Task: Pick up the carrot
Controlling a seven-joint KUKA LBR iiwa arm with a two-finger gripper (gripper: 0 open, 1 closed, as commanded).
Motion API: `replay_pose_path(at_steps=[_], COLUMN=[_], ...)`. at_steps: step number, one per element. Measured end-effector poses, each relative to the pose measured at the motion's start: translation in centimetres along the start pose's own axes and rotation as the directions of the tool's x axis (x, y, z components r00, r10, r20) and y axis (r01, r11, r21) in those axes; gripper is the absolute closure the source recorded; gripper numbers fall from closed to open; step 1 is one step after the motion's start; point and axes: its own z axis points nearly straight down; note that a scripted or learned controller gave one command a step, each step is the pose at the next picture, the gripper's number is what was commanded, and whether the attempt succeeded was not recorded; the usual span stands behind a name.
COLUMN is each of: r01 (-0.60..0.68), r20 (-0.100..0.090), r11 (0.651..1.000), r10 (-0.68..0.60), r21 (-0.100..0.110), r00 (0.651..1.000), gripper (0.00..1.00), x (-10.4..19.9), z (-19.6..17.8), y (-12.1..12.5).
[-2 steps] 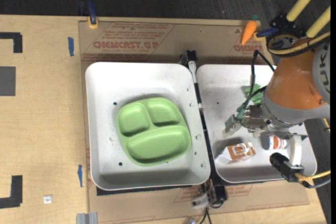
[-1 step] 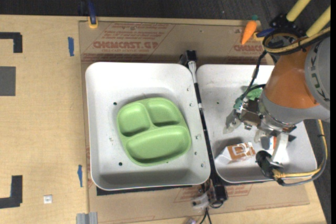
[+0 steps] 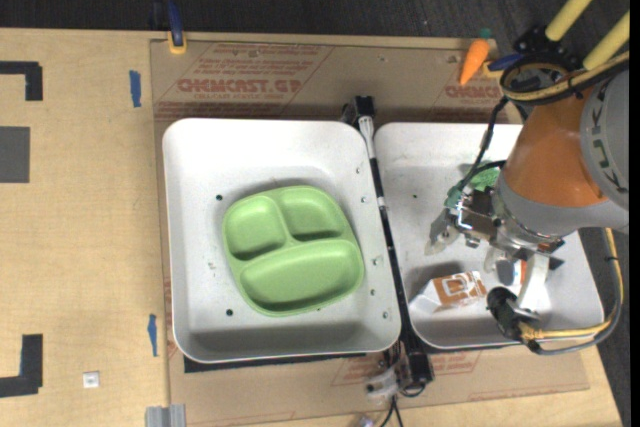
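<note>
Camera view: the carrot (image 3: 474,60) lies outside both bins on the surface (image 3: 90,215) behind the right bin (image 3: 420,165), long axis slanting front-to-back, well apart from the end effector (image 3: 455,225), which hovers low inside that bin; its state cannot be told.

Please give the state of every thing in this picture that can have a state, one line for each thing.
carrot: lying on the bench outside the bins, not held
green plate: upright in the left bin, its compartments bare
orange-and-white packet: lying flat in the right bin
end effector: over the right bin, away from the carrot
</note>
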Motion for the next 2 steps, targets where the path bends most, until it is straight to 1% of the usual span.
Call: replay_pose_path(at_steps=[1,2], r01=[0.0,-0.144], r20=[0.0,0.001], r11=[1.0,0.99], r10=[0.0,0.144], r21=[0.0,0.001], r00=[1.0,0.99], gripper=[0.0,0.0], x=[0.0,-5.1], z=[0.0,-2.1], y=[0.0,4.7])
